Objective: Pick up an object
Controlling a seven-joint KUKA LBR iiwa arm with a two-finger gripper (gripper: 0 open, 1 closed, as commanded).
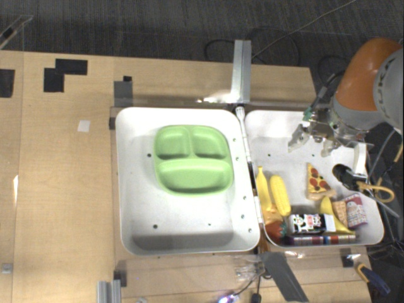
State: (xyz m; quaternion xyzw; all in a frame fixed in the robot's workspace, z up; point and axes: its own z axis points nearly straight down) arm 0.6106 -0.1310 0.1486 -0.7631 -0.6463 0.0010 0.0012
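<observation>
Bench (63, 188): pale wood, bearing two shallow white bins side by side.
Left bin (136, 219): holds a green divided plate (192, 158), lying flat near its middle.
Right bin (278, 128): its far half is bare; the objects crowd the near edge.
Arm (366, 74): reaches in from the right, orange band above the wrist, over the right bin's far right part.
Gripper (314, 142): hangs above bare bin floor with its fingers spread apart and nothing between them.
Corn cob (279, 194): yellow, just beside a banana-like piece (262, 191) at the bin's left wall.
Pizza slice (317, 182): the nearest object to the gripper, lying flat and alone.
Near-edge clutter: a black-and-white carton (310, 222), a small snack packet (355, 210), and other pieces touching or overlapping.
Risk: a straight descent from here would likely close on bare floor.
Risk: the pizza slice looks thin and flat, so the fingers may slide over it.
Risk: in the crowded corner, neighbours could block the fingers or get dragged along.
</observation>
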